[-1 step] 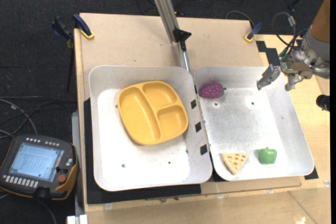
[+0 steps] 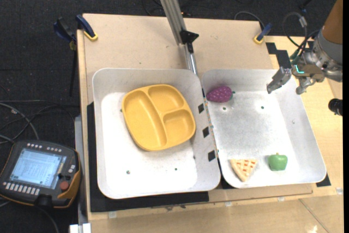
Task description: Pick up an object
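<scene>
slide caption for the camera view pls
Open claw above right bin holding grapes, pizza slice, green pepper.

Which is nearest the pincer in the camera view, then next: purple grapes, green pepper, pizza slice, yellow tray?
From the pincer:
1. Purple grapes, right bin's upper left corner.
2. Green pepper, right bin's lower edge.
3. Pizza slice, left of the pepper.
4. Yellow tray, left bin.

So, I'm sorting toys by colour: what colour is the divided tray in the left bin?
The tray is yellow-orange, clearest in the camera view.
</scene>
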